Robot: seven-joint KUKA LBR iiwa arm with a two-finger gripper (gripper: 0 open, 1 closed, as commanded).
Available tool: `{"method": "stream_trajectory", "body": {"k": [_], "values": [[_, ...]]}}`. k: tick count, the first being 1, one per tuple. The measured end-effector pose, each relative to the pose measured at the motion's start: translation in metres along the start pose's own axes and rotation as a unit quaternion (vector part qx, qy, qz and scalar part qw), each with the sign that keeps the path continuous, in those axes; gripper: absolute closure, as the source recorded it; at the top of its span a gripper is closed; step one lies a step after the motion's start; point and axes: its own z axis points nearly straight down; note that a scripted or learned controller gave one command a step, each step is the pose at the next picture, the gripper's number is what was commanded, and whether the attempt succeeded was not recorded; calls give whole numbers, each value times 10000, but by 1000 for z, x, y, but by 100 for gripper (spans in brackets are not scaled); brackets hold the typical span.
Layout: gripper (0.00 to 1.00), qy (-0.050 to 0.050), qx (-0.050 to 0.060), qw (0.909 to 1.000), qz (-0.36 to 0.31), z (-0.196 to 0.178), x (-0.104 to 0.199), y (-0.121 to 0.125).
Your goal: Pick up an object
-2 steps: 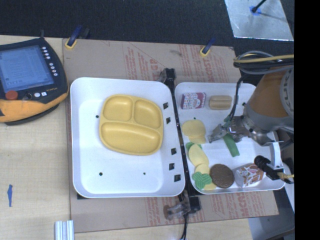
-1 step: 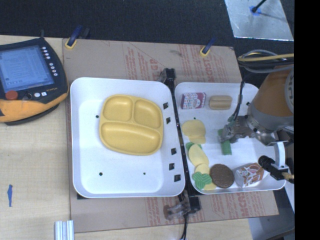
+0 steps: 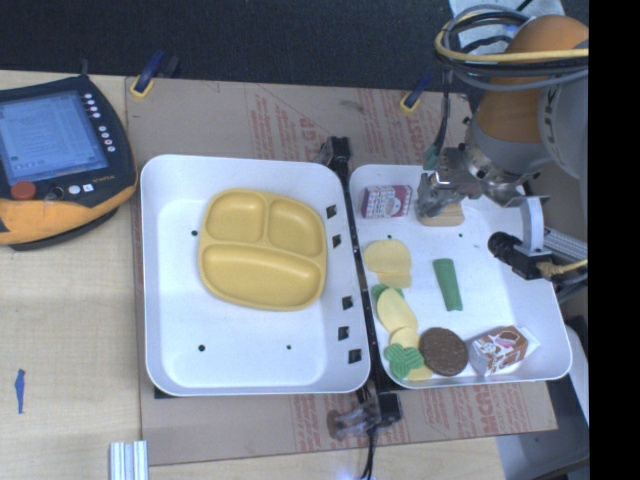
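Arm: the grey arm (image 3: 520, 108) with its orange band reaches in from the right, over the far side of the right bin.
Gripper: the gripper (image 3: 436, 200) hangs low at the far edge of the right bin (image 3: 545, 363), right over a tan block (image 3: 442, 214); whether it is clenched, released or grasping the block cannot be told from here.
Tan block: at the far edge of the right bin, partly under the gripper.
Red-and-white packet (image 3: 386, 202): in the far left corner of the right bin, just beside the gripper.
Pale yellow pieces (image 3: 388, 258): along the left wall of the right bin.
Green stick (image 3: 448, 284): near the middle of the right bin, lying lengthwise.
Brown round disc (image 3: 442, 351): at the near edge of the right bin, between a green ridged piece (image 3: 402, 356) and a red-and-white wrapper (image 3: 498, 349).
Left bin (image 3: 170, 348): holds 1 yellow divided plate (image 3: 264, 248) with 3 compartments, near its middle.
Bench: a control pendant (image 3: 60, 163) lies at the left edge.
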Motion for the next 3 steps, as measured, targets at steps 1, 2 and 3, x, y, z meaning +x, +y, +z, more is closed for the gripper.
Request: {"method": "stream_trajectory", "body": {"k": [1,2,3], "values": [[0,-1,69,10000,33,6,-5,-5],[0,4,83,9999,80,-29,-75,-98],[0,4,72,10000,20,98,-66,-62]]}}
